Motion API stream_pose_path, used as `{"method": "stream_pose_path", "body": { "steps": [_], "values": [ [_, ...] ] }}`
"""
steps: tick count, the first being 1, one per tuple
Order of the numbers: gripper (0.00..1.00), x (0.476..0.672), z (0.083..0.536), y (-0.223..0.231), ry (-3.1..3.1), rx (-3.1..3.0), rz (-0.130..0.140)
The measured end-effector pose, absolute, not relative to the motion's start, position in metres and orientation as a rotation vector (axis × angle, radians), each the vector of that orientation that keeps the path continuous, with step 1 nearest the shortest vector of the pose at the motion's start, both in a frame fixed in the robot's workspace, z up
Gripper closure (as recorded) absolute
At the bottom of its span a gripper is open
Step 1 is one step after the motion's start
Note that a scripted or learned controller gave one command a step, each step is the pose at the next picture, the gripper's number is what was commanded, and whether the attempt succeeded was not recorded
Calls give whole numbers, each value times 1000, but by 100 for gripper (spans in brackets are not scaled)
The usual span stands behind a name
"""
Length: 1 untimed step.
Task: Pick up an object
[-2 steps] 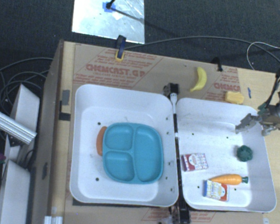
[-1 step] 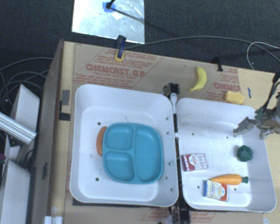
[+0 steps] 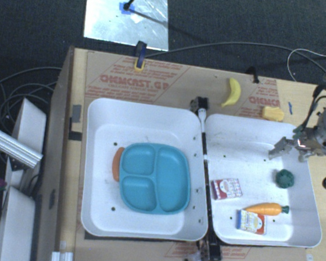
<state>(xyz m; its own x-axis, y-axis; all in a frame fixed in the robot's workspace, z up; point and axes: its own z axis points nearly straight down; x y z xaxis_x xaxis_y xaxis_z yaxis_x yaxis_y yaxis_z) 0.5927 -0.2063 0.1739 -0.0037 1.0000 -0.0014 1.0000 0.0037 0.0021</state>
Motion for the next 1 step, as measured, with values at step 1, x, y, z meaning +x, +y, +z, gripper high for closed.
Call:
{"method": "stream_pose_path", "body": {
  "steps": [1],
  "values": [
    [0, 577, 163, -206, 2222, 2219, 0]
  ]
}}
